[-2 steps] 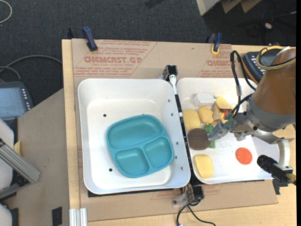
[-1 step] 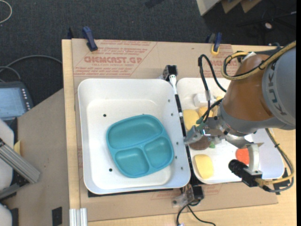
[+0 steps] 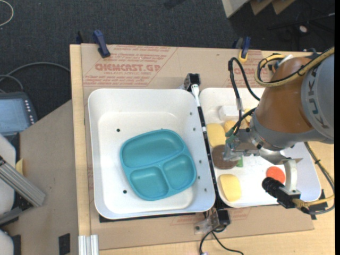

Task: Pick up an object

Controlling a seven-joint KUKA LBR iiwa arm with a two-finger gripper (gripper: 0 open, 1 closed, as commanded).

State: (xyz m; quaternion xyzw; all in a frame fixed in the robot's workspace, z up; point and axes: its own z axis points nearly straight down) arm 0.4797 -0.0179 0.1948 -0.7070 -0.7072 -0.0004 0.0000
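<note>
Two white bins side by side on a bench; left bin [image 3: 101, 142] with a teal divided plate [image 3: 158, 164] near its front edge; right bin [image 3: 313, 187] crowded near its left wall: brown round thing [image 3: 220, 158], pale yellow blocks [image 3: 230, 187]; orange piece [image 3: 274, 172] farther right; gripper [image 3: 232, 152] low over the brown thing (grip state: cannot tell).

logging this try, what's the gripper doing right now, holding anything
Two-finger gripper: down in the right white bin over a round brown object; grip cannot be told.
</note>
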